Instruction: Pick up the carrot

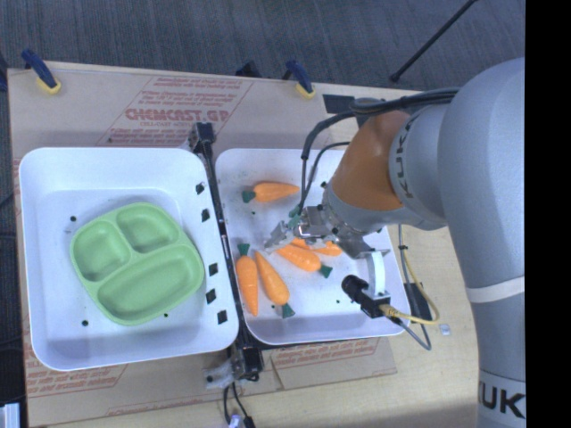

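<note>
While I am watching from above, the metal pincer (287, 233) is hanging low in the right white plastic bin (230, 172), its fingers spread and gripping nothing, beside the orange plastic carrot (300, 258) lying mid-bin; I judge it is lining up to grasp.
</note>
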`<state>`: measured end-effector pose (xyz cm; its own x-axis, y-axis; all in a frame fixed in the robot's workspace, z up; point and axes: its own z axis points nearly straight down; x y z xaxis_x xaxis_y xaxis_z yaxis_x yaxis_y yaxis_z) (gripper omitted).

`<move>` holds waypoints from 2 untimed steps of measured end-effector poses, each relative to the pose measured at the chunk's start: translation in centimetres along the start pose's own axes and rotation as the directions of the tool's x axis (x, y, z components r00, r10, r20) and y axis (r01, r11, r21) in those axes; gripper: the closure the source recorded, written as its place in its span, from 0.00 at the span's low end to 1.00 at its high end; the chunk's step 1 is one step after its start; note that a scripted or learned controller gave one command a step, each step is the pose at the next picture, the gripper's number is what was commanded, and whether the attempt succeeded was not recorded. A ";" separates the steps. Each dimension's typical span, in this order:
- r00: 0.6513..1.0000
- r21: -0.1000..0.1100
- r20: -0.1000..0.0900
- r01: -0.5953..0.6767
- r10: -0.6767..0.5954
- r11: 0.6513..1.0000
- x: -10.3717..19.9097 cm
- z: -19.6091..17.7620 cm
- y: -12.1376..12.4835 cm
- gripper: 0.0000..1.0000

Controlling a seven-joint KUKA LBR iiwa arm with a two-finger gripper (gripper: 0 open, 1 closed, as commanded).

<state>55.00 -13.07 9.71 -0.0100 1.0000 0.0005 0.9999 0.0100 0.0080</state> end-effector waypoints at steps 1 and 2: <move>1.000 0.010 0.001 -0.006 0.006 1.000 -7.7 0.5 -1.7 0.00; 1.000 0.012 0.001 0.001 -0.001 1.000 -7.6 -0.5 -1.6 1.00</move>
